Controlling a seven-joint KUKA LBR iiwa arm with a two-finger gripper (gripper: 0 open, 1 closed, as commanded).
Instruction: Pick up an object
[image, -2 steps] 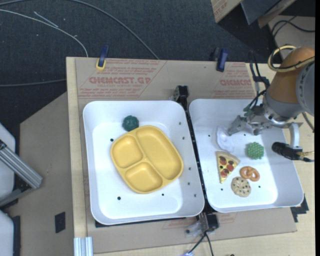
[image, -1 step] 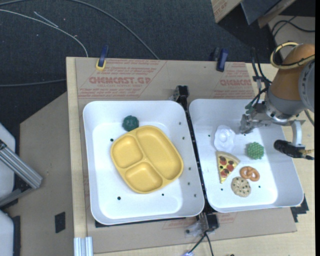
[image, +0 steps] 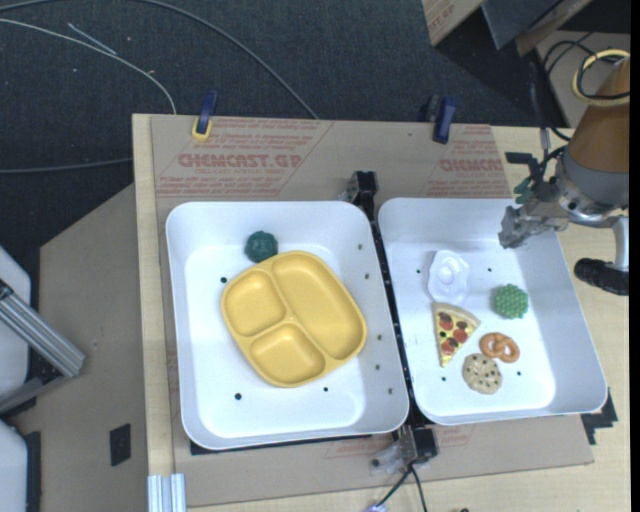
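Two white bins sit side by side on the desk. The left bin holds one yellow three-compartment tray, its long axis running diagonally from upper left to lower right, and one dark green lump just beside the tray's upper edge.

The right bin holds five small items. One pizza slice lies with its long axis near vertical in the view, crust toward the top and tip pointing down. One white object sits just above it; its form is hard to make out against the white bin. One green bumpy ball, one pretzel and one cookie lie to the right and below, near one another.

The end effector stands over the upper right part of the right bin, apart from all five items. Its fingers are too small and blurred to judge; whether it is open or closed cannot be told. Nothing is seen in its hold. The arm is cut off at the right edge.
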